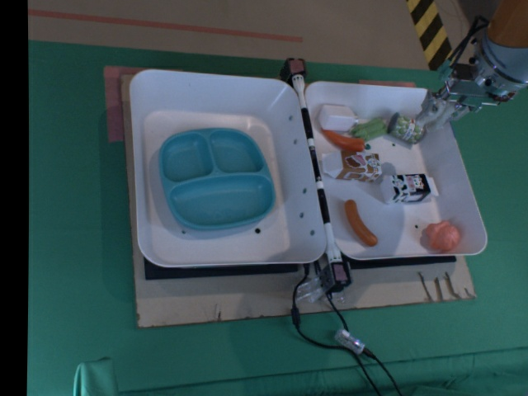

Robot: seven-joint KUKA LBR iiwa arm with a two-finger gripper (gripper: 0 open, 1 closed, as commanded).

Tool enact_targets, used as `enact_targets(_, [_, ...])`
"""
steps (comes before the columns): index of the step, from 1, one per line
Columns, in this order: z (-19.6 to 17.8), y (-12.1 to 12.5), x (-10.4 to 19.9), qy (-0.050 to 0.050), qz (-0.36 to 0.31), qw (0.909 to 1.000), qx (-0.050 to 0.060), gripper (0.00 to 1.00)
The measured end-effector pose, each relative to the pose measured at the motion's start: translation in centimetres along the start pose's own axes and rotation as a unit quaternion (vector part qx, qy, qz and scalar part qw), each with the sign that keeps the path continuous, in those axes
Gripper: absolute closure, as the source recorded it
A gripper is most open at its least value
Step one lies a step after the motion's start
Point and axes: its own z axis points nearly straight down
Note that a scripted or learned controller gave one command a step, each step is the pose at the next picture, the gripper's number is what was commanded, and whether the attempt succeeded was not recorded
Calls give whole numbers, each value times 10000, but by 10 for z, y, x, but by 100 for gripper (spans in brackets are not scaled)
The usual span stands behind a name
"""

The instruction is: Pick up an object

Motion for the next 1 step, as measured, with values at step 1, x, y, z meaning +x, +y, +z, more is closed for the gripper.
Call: enact_targets(1, [-4,-17,-3,8,-2,10000,7,100])
